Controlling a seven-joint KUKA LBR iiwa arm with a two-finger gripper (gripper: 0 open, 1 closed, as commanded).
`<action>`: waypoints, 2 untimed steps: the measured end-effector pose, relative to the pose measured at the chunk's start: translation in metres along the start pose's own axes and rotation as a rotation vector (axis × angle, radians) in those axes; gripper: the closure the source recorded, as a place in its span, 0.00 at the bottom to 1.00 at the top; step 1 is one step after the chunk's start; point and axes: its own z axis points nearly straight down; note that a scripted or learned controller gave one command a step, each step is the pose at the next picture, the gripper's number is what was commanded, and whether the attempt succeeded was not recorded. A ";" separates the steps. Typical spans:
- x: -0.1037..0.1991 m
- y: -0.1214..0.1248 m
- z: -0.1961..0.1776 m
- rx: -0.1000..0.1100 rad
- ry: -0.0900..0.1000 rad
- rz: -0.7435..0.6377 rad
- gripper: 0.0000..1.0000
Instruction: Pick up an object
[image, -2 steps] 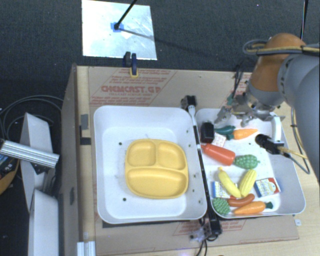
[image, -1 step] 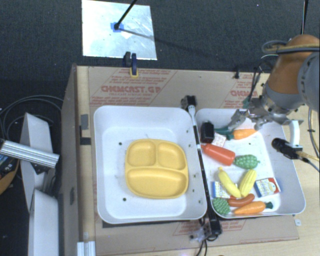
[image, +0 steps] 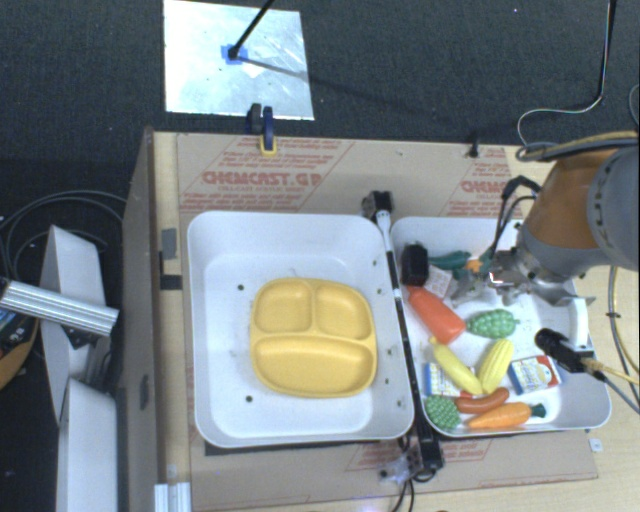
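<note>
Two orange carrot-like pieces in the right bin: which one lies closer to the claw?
The larger orange carrot at the bin's left, by the divider, just below the claw. The smaller carrot lies against the bin's front edge.

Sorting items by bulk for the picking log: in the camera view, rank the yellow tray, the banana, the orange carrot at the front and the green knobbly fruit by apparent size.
1. Yellow tray
2. Banana and carrot: too alike to rank
3. Green fruit

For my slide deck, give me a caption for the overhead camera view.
Arm's gripper over the right bin of toy food; yellow divided plate in the left bin.
</note>
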 end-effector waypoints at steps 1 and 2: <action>0.001 0.066 0.019 -0.006 -0.001 -0.001 0.00; 0.084 0.041 -0.077 -0.006 0.001 -0.004 0.00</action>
